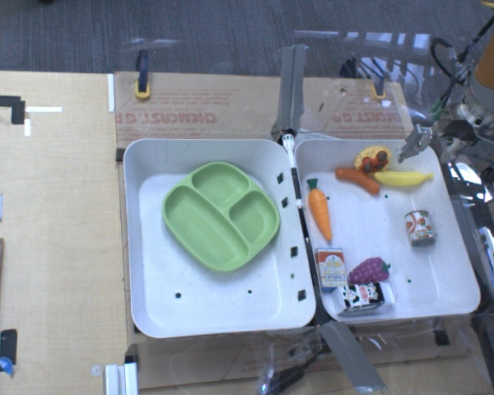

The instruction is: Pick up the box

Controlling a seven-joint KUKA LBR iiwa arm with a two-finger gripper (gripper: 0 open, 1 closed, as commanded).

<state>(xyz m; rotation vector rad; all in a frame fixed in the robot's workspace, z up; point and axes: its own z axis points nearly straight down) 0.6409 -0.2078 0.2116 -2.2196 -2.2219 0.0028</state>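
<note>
Hovering at the right bin's (465, 245) far-right edge, jaws (413, 145) state unclear; box (331, 267) lies near-left, beside grapes (369, 270): descend squarely.

A green divided plate (221, 215) lies in the left bin (148, 303); the right bin (453, 295) holds a carrot (319, 209), banana (403, 178) and can (420, 227) (upright).

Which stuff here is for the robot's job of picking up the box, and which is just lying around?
For the job:
small orange box
gripper

Just lying around:
green divided plate
carrot
banana
tin can
purple grapes
cow-print carton
</note>
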